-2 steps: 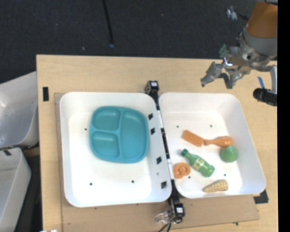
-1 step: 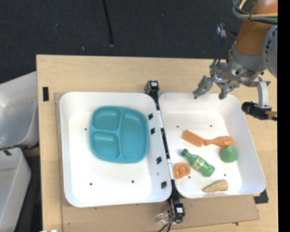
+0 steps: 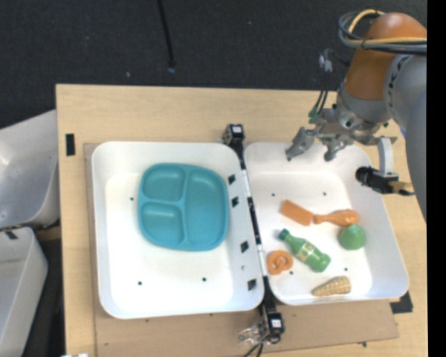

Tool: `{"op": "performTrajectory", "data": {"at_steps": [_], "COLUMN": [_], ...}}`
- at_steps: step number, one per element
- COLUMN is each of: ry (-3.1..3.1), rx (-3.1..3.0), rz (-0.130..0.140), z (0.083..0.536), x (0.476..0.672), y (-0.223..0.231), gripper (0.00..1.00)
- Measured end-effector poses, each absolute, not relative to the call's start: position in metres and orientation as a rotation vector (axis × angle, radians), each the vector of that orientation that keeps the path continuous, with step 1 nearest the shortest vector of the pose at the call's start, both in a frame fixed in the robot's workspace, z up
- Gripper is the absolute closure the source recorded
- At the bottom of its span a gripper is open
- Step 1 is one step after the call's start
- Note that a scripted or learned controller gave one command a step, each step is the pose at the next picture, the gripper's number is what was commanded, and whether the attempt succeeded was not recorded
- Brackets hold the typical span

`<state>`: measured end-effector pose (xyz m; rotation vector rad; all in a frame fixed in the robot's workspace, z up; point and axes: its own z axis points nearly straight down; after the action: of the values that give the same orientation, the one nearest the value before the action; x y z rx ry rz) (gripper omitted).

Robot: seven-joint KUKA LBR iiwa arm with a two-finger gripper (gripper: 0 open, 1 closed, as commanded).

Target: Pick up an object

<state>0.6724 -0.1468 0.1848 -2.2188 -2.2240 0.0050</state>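
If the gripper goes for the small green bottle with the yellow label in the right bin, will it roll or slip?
The green bottle with the yellow label lies on its side, so a nudge would probably roll it. It looks like smooth toy plastic: likely light, stiff, perhaps slippery. The orange ring-shaped piece beside its neck may get bumped.

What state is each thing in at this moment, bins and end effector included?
End effector: open, holding nothing, above the right bin's far edge.
Teal divided plate: lying flat in the left bin, compartments bare.
Green bottle: lying on its side in the right bin.
Orange spatula: lying flat.
Green ball: resting beside the spatula's end.
Orange ring: lying flat.
Ice cream cone: on its side.
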Motion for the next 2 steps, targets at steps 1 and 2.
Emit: {"op": "performTrajectory", "data": {"at_steps": [1, 2], "ry": [-2.223, -2.230], "rx": [-2.220, -2.224], "rz": [0.006, -0.001], "z": [0.126, 0.142], "x": [0.679, 0.680], "y": [-0.153, -0.154], "gripper": [0.00, 1.00]}}
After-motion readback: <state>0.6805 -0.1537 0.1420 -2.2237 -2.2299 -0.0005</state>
